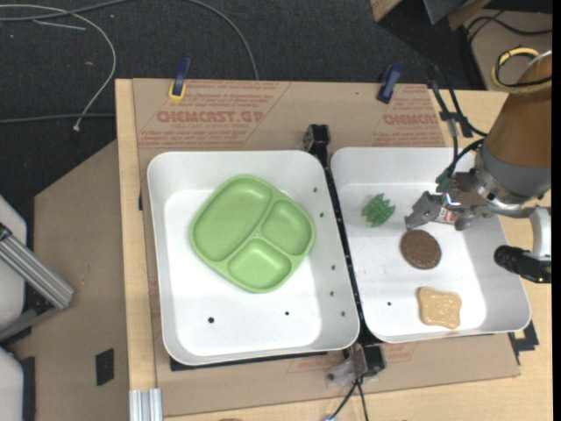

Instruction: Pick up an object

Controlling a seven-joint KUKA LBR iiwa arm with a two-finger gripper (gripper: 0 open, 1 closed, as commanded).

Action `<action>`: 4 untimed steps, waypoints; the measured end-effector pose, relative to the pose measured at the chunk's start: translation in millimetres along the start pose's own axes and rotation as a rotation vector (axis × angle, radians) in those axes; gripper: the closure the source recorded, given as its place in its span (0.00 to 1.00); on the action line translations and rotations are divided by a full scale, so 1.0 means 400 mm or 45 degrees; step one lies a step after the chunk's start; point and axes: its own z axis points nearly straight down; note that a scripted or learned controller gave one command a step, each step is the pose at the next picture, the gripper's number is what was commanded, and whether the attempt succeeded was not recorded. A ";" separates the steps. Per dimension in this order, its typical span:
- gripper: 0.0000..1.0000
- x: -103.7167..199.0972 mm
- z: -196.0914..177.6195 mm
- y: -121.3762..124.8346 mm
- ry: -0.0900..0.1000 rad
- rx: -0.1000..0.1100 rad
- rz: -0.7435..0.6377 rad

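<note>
your tool (431, 210) hangs with fingers spread wide, holding nothing, just at 12 o'clock of the brown disc (422, 249) in the right bin (500, 318). drop straight over the disc, straddle its rim, then close.

Single fixed camera above bench (263, 103), slanted downward, both white bins (175, 261) in frame.
</note>
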 end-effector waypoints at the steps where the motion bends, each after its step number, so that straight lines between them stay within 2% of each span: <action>1: 0.00 0.014 0.142 -0.024 0.002 0.004 0.000; 2: 0.00 0.016 0.270 -0.022 0.000 -0.005 -0.001; 3: 1.00 0.013 0.234 -0.018 -0.004 -0.014 0.001; 4: 1.00 0.031 0.103 0.005 -0.004 -0.015 -0.004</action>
